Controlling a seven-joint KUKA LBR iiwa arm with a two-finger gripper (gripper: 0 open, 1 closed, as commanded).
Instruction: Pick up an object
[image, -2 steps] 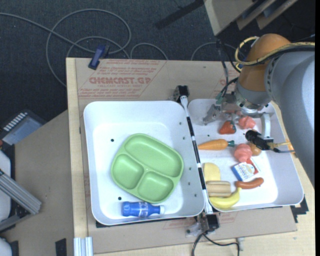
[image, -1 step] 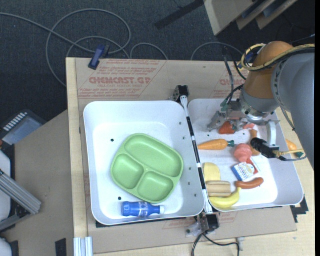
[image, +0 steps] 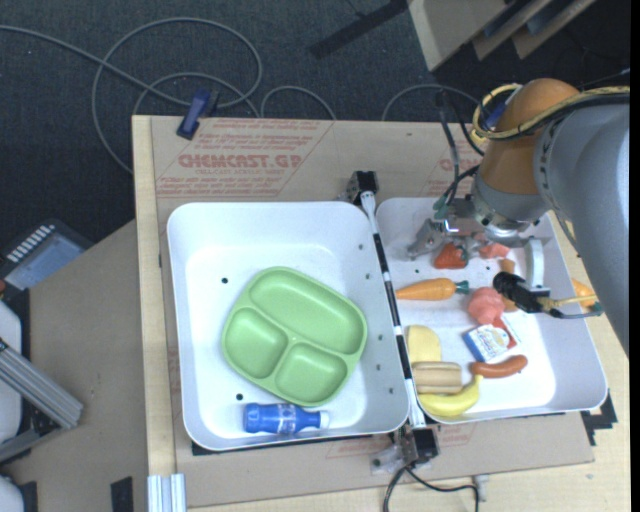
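Note:
My gripper (image: 447, 236) is low over the far part of the right bin (image: 575, 385), hanging from the grey arm with its orange band. A small red item (image: 450, 257) lies directly under it, touching or nearly touching; the contact is hidden. Just in front lie a carrot (image: 430, 291) and a pink lump (image: 486, 305). Nearer the front sit a blue-and-white packet (image: 490, 343), a red sausage (image: 498, 367), a yellow wedge (image: 423, 343), a hot dog bun (image: 437, 377) and a banana (image: 452, 401).
The left bin (image: 195, 250) holds a green divided plate (image: 292, 335) and a blue bottle (image: 283, 419) at its front wall. A ridge with clips separates the two bins. An orange piece (image: 584, 295) lies by the right bin's right wall, beneath the arm.

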